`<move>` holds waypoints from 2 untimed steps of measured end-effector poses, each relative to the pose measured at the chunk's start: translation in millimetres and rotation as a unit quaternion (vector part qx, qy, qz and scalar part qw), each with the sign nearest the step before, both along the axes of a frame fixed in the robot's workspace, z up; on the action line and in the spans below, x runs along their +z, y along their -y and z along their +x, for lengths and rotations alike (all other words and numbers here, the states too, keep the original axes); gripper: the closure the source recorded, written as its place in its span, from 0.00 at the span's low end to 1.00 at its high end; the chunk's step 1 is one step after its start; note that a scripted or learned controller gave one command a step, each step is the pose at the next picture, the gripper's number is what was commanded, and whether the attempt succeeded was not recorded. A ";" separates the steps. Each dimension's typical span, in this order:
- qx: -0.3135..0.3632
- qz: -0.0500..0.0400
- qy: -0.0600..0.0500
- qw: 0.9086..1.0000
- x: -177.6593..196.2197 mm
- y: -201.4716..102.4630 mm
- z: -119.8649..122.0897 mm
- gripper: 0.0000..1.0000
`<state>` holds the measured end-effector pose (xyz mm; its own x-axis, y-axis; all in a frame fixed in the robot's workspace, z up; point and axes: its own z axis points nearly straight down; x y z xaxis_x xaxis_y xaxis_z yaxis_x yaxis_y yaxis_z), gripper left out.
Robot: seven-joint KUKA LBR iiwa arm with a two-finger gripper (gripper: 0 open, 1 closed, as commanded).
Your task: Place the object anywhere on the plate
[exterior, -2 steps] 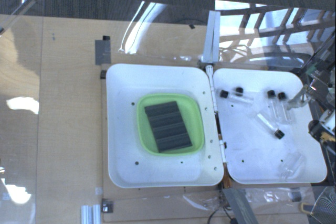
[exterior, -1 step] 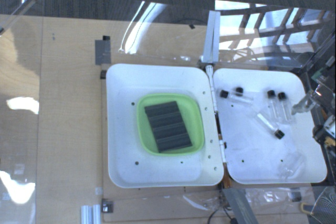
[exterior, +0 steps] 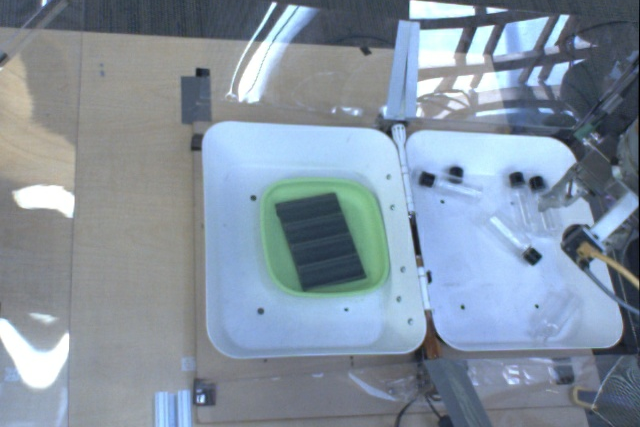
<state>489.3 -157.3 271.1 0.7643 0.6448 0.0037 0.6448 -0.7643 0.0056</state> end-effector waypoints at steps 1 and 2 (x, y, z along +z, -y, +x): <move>-0.009 0.001 -0.003 1.000 -47.3 42.9 -1.4 0.00; -0.062 -0.001 0.002 0.998 78.5 45.7 0.1 0.00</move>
